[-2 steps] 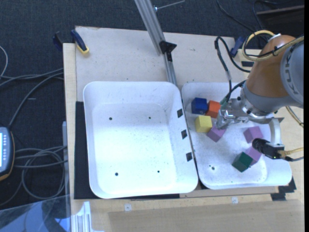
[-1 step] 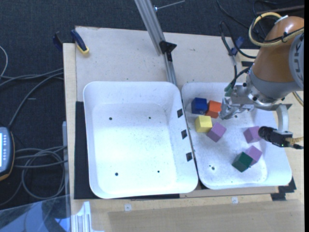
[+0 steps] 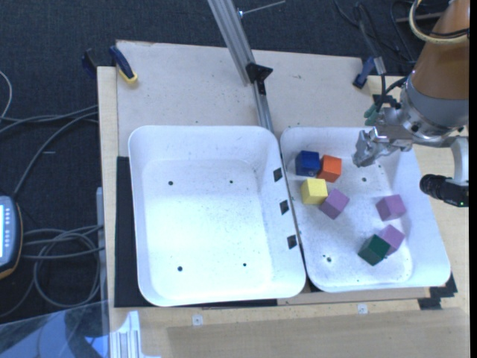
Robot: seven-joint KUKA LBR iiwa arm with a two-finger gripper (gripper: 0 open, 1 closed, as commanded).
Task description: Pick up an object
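The pincer [image 3: 365,154] is seen above the right bin [image 3: 425,222], beside the orange cube [image 3: 332,168]; its state cannot be told.

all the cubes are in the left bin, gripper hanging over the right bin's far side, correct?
Not quite. The camera view shows the cubes, blue, orange, yellow, green and three purple, in the right bin, not the left bin. The gripper does hang over the right bin's far side.

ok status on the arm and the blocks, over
Gripper above right bin's far side, holding nothing seen. Blue block and orange block nearest, touching. Nothing in the way.
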